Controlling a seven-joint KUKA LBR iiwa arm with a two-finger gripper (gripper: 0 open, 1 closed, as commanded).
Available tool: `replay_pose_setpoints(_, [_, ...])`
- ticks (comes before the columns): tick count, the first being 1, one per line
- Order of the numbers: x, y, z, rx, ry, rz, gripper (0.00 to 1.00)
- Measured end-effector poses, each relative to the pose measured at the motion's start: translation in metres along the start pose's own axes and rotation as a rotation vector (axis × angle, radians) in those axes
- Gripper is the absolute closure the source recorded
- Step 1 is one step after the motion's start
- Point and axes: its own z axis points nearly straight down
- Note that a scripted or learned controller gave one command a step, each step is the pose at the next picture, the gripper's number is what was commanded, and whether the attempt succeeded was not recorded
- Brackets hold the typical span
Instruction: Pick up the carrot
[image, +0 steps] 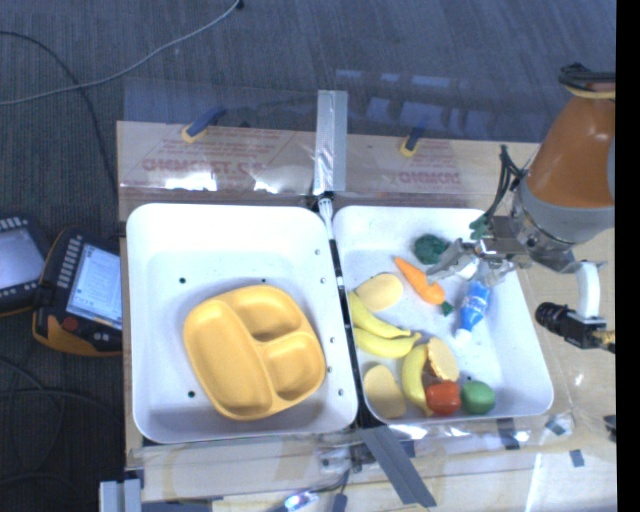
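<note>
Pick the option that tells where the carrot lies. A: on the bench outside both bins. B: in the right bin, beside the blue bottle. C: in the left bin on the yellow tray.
B: the carrot lies in the right bin, just left of the blue bottle.

A yellow divided tray (256, 349) sits in the left bin (150, 250); bananas (385, 340) (two, overlapping) lie in the right.

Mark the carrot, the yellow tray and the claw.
carrot (420, 281): camera view, middle of its orange body.
yellow tray (254, 349): camera view, its centre divider.
claw (455, 257): camera view, between its fingertips.
</note>
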Motion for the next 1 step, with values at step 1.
replay_pose_setpoints(1, [0.0111, 0.0382, 0.0738, 0.001, -0.001, -0.06, 0.0])
